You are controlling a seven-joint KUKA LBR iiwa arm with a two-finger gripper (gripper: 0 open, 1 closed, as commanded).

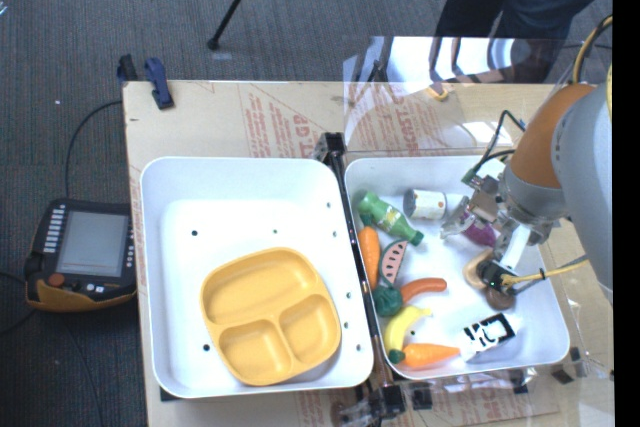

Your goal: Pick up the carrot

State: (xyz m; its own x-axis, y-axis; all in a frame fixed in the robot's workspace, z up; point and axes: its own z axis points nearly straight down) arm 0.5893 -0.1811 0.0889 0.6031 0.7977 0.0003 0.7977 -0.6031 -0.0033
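Observation:
Two orange carrot-like toys lie in the right bin (555, 315). One carrot (370, 255) runs along the bin's left wall, with a green clump (387, 299) at its near end. The other carrot (432, 353) lies at the front edge, its green top pointing left. My gripper (472, 215) hangs over the bin's right half, next to a purple toy (481, 234). It is well to the right of the first carrot and behind the second. It holds neither carrot.
The right bin also holds a green bottle (388, 217), a white can (426, 204), a watermelon slice (393, 261), a red pepper (423, 288), a banana (405, 325), a black-and-white item (488, 332) and a brown round piece (493, 278). A yellow divided plate (270, 315) lies in the left bin (165, 215).

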